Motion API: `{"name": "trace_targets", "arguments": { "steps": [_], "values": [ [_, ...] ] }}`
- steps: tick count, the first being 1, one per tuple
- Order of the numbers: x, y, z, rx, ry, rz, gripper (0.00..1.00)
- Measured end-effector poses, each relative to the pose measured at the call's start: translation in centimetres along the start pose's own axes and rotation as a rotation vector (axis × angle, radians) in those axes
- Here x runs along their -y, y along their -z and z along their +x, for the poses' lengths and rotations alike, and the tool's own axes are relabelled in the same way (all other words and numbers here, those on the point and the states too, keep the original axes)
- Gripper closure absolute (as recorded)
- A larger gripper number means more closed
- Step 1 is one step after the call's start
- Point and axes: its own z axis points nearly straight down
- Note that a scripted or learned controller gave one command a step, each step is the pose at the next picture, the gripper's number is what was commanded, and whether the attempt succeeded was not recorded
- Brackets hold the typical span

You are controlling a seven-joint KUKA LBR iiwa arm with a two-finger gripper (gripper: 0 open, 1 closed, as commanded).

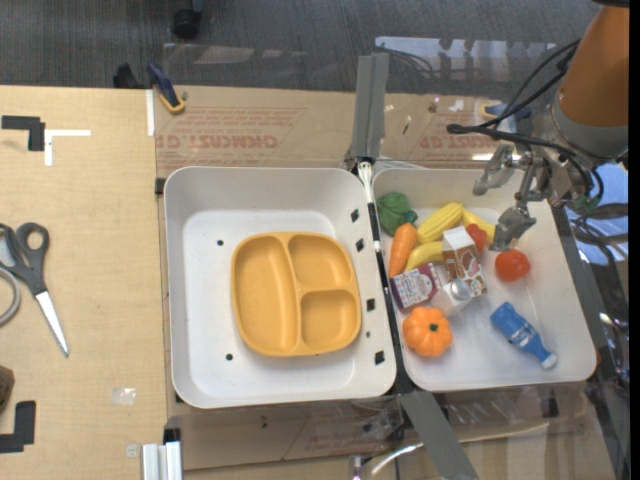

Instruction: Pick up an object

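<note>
Toys crowd the right bin (560, 363): carrot (401, 247), corn (440, 220), pumpkin (428, 331), blue bottle (521, 333), and a red tomato (512, 265) lying a little apart, likely the easiest pick. Just above the tomato hangs the gripper (512, 226), fingers slightly parted and holding nothing. The left bin (190, 298) carries a yellow divided tray (296, 293).

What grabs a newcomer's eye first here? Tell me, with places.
The yellow divided tray lies alone in the left bin. The right bin holds a bright cluster of toy food: an orange pumpkin, a carrot, a red tomato and a blue bottle. The robot's hand hangs over the right bin, just above the tomato.
</note>
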Motion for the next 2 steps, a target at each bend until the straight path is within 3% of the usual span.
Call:
{"name": "trace_targets", "arguments": {
  "steps": [1, 2],
  "values": [
    [0.0, -12.3, -3.2, 0.021, 0.105, 0.005, 0.00],
    [-3.0, -15.2, 1.2, 0.003, 0.082, 0.000, 0.00]
  ]
}}
